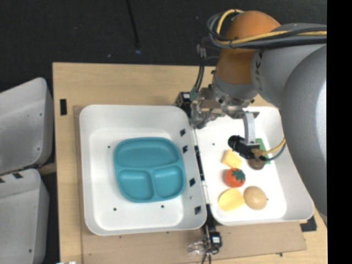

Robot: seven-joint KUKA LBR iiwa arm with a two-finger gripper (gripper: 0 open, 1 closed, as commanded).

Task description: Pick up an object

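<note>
**A:** Claw status?

**B:** The gripper is at the 11 o'clock corner of the right bin, by the divider. I can't tell from my feed how open it is. Nothing visibly held.

**A:** Targets?

**B:** All in that bin, 4 to 5 o'clock from the claw. There's a yellow wedge with a toy tomato just beside it at 6. A yellow lemon-like piece sits at 6 of the tomato, with a tan egg at its 3, touching. A brown lump at 3 of the wedge is partly hidden.

**A:** Left bin?

**B:** The left bin has a teal divided plate. Not my pick.

**A:** Yours?

**B:** The wedge. It's nearest and its 12 o'clock side is free. I'd centre over it, drop straight down and close across the narrow sides, so I don't nudge the tomato. The round ones would probably roll.
</note>
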